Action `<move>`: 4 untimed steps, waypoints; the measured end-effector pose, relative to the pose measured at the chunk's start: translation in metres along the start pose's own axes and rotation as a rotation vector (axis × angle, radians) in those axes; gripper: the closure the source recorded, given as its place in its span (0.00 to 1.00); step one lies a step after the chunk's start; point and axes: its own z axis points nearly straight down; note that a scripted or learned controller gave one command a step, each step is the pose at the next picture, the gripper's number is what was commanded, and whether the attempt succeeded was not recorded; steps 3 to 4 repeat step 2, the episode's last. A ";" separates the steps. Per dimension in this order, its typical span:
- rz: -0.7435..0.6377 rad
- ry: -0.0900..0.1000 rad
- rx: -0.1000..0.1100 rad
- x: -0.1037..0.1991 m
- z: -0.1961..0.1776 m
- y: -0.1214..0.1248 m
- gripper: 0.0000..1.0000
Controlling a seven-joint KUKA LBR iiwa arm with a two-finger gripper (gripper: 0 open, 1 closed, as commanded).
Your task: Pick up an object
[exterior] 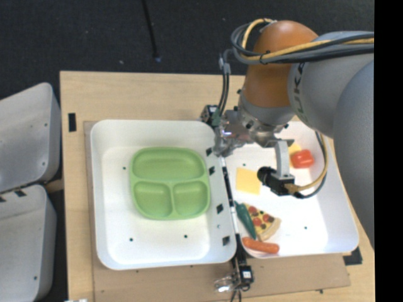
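My gripper point(223, 142) hangs low over the back left part of the right bin point(327, 231), close to the rim shared with the left bin. A yellow cheese square point(247, 181) lies just to its front right. A red toy pepper point(302, 159) sits farther right, partly behind the arm's cable. Near the bin's front left lie a pizza slice point(265, 224), a green pod point(244, 219) and an orange sausage point(261, 247). Nothing is visibly held.
A green divided plate point(170, 182) lies in the middle of the left bin point(113, 231). The grey arm with its orange band point(277, 61) covers the back of the right bin. A black connector on a cable point(277, 181) hangs beside the cheese.
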 end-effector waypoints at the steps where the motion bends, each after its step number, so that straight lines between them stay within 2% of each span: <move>1: 0.001 0.000 0.001 0.046 -0.008 0.003 1.00; 2: 0.005 -0.001 0.002 0.043 -0.008 0.003 0.00; 4: 0.005 -0.001 0.002 0.043 -0.008 0.003 0.00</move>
